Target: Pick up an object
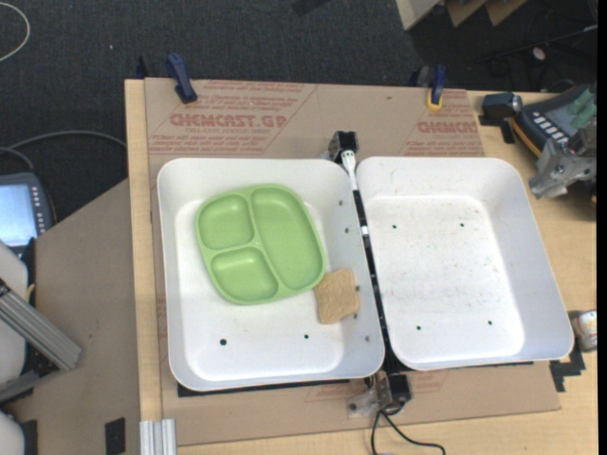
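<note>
- Two shallow white bins are seen from above at a slant, set side by side on a brown board (285, 112) printed with red lettering.
- The board is held at its far edge by a blue clamp (180, 79) on the left and a second clamp (436, 88) on the right.
- The left bin (190, 349) holds two things.
- A light green plate (261, 245), divided into three compartments, lies flat in the upper middle of the left bin, turned slightly askew.
- A small tan piece (337, 295), rough-edged and roughly square, lies flat on the bin floor at the plate's near right corner, just beside its rim and close to the wall shared with the other bin; whether the two touch cannot be told.
- The right bin (531, 254) shows a bare white floor marked with a few small dark dots and faint specks.
- A black clip (343, 143) sits at the far end of the seam between the bins, and a thin black cable (394, 425) trails off the board's near edge.
- The gripper (561, 167) is seen as grey metal hardware at the right edge, outside the right bin beyond its far right corner, well apart from the plate and the tan piece.
- Whether the gripper is spread or pressed together cannot be told, and nothing is seen held in it.
- Dark carpet (237, 17) surrounds the bench at the top and left.
</note>
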{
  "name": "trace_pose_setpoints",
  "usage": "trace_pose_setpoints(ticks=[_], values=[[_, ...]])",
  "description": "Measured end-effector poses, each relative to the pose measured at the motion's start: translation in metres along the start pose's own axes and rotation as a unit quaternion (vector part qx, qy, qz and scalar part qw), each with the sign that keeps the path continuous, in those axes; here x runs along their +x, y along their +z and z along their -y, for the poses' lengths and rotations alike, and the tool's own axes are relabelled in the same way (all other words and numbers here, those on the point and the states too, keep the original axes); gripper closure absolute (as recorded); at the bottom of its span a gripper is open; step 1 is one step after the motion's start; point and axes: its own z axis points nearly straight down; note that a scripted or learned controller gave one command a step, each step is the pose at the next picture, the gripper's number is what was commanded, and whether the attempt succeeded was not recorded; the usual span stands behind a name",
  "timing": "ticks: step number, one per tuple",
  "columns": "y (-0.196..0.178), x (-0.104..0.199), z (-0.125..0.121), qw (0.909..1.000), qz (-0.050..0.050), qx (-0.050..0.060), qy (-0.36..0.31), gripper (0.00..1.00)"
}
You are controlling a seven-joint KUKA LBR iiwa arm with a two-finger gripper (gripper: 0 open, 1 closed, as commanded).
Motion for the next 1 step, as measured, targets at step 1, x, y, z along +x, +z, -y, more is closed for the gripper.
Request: trace_pose_setpoints(ticks=[1], values=[[0.03,-0.1278,-0.0465,1.0,0.004,-0.005,0.004,1.0]])
